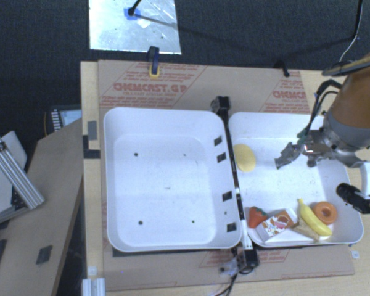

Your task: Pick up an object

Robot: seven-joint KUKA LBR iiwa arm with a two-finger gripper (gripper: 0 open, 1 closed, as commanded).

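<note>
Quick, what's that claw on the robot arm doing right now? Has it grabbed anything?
Gripper: above the right bin, beside the yellow lemon-like object; nothing seen between its fingers. Open or closed cannot be told.

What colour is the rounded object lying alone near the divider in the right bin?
Pale yellow; the rounded object shows best in the camera view.

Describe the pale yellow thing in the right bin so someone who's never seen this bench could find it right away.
Start at the right bin of the two white bins. Near the left wall, beside the divider, lies a pale yellow lemon-like object, left of the gripper. It lies apart from the banana and the other items clustered along the bin's near edge, and it is paler and rounder than the banana.
</note>
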